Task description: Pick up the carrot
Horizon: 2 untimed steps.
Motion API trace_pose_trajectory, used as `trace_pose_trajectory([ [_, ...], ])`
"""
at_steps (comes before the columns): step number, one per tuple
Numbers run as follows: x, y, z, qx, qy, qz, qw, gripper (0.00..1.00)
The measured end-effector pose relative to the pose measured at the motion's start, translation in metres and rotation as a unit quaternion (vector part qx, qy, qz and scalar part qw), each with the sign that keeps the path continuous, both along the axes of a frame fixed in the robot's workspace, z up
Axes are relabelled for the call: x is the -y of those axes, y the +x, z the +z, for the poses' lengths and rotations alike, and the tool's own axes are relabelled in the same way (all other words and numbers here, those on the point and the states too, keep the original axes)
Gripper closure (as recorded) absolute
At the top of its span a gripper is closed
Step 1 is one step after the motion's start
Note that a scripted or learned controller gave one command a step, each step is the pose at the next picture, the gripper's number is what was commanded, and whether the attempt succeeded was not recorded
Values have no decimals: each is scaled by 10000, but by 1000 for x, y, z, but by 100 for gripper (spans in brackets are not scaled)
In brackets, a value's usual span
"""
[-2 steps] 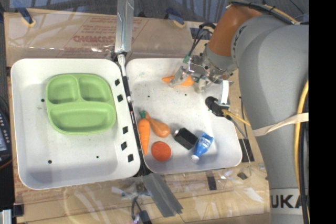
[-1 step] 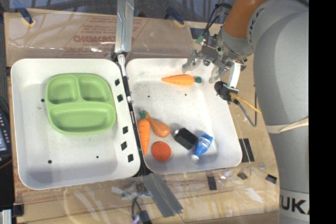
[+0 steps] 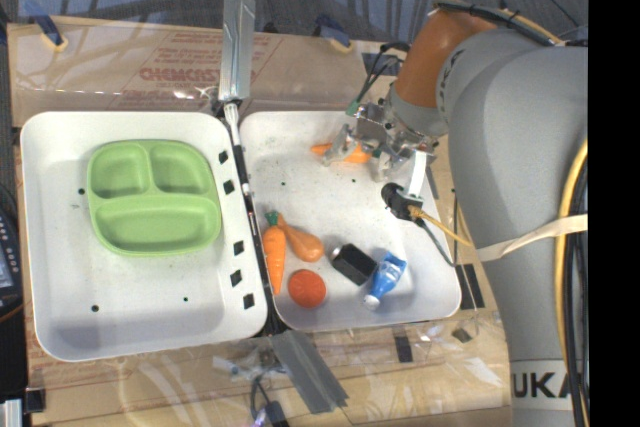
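Observation:
The carrot [image 3: 274,257], orange with a small green top, lies lengthwise along the left wall of the right bin [image 3: 300,137], near the front. My gripper [image 3: 366,147] is down in the far part of that bin, well behind and to the right of the carrot. A small orange piece [image 3: 333,153] lies right at the gripper's left side, partly hidden by it; I cannot tell whether it is held. The grey arm with its orange band [image 3: 432,55] comes in from the right.
Next to the carrot lie an orange pear-shaped thing [image 3: 303,243], a round orange-red ball [image 3: 307,288], a black block [image 3: 353,263] and a blue and white bottle [image 3: 385,278]. The left bin [image 3: 60,315] holds a green divided plate [image 3: 153,195].

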State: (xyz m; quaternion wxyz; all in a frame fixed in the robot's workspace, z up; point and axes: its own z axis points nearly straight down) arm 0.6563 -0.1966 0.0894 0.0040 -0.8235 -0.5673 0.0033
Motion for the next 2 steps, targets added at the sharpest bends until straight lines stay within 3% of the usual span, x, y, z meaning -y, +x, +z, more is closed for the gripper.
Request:
trace_pose_trajectory([
  [1, -1, 1, 9, -8, -1, 32, 10000, 100],
  [2, -1, 1, 9, -9, -1, 34, 10000, 0],
])
